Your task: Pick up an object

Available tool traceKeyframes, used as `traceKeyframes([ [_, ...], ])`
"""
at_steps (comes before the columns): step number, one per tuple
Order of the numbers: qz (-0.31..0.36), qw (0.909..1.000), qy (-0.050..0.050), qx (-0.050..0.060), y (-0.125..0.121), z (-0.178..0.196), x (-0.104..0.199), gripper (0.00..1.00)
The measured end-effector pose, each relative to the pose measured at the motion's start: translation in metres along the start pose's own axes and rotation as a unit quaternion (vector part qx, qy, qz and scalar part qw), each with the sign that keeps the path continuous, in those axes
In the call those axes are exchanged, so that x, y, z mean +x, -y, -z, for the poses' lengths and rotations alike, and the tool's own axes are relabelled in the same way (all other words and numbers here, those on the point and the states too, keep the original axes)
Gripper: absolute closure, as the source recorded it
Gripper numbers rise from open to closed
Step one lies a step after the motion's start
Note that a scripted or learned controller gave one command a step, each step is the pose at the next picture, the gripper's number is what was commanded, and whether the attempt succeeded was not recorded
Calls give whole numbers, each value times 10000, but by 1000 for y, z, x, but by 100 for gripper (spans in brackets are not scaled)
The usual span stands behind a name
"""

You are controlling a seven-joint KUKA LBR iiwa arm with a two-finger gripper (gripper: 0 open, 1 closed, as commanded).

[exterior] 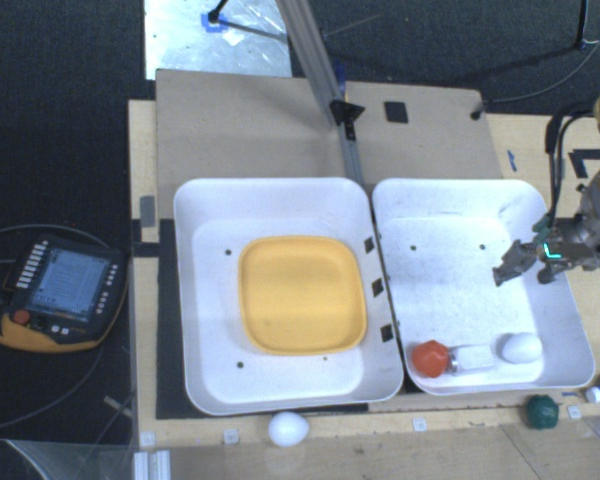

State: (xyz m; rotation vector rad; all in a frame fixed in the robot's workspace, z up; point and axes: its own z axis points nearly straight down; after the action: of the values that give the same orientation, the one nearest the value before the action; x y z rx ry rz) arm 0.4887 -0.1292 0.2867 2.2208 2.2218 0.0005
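white egg-shaped ball (288, 429) on bench, below left bin (195, 268); yellow plate (303, 294) inside. right bin (570, 328): orange ball (430, 358), white egg (521, 348), near edge. gripper (525, 266) above, fingers apart, holding nothing.

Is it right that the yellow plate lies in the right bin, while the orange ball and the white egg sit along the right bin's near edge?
Not quite. The yellow plate lies in the left bin, not the right one, as the camera view shows. The rest holds: the orange ball and the white egg sit along the near edge of the right bin.
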Motion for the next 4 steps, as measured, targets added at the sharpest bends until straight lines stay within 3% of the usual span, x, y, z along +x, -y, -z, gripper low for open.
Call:
traceKeyframes([
  [1, 0, 10000, 0, 0, 0, 0, 0, 0],
  [4, -3, 10000, -3, 25, -6, -176, 6, 0],
])
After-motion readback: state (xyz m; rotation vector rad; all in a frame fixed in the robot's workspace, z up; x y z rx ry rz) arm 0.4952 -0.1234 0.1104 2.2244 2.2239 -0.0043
